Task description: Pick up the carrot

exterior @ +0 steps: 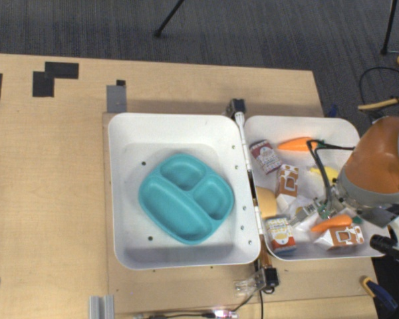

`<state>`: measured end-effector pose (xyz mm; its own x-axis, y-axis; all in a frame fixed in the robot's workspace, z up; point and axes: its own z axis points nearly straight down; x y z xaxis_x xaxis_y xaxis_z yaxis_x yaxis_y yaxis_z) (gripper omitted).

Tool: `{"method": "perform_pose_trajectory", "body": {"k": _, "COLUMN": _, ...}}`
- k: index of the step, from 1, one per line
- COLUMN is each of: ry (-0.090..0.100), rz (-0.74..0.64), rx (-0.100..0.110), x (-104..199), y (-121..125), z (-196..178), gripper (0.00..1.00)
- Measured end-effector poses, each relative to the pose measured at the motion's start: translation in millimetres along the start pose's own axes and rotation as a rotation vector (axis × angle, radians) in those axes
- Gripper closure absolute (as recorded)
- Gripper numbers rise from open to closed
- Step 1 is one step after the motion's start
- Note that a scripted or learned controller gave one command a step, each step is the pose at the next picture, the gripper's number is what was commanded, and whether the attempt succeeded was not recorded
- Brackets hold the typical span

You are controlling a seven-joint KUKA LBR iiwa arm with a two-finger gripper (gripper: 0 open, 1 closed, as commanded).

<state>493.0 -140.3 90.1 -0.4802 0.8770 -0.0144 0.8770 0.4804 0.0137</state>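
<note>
Camera view looks down on a pale wooden desk [46,178] that carries two shallow white bins side by side. The left bin [120,198] holds a teal divided plate [186,198] with three compartments, lying tilted across the middle of the bin. The right bin [346,128] is crowded with small items. A carrot [298,145], orange with a green tip at its right end, lies near the far wall of this bin, pointing left. Just left of it sits a small dark red packet [265,155], and below that a brown and white carton [288,180]. A tan flat piece [268,205] rests against the bin's left wall, and a small carton with a red and blue base [280,234] stands near the front left corner. The grey arm with its orange band [382,158] reaches in from the right, covering much of the bin's right side. The claw [327,208] hangs low among the clutter near the front of the bin, just above a second orange piece [332,224] and an orange and white box [346,236]. How far apart it stands, and whether it grips anything, I cannot tell. It is well apart from the carrot by the far wall.
</note>
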Motion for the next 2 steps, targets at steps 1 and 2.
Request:
{"method": "perform_pose_trajectory", "body": {"k": 1, "ry": 0.003, "rz": -0.13, "rx": -0.004, "x": -6.4, "y": -2.6, "z": 0.0, "gripper": 0.0}}
{"method": "perform_pose_trajectory", "body": {"k": 2, "ry": -0.005, "rz": -0.429, "rx": -0.004, "x": 4.4, "y": 4.8, "z": -0.8, "gripper": 0.0}}
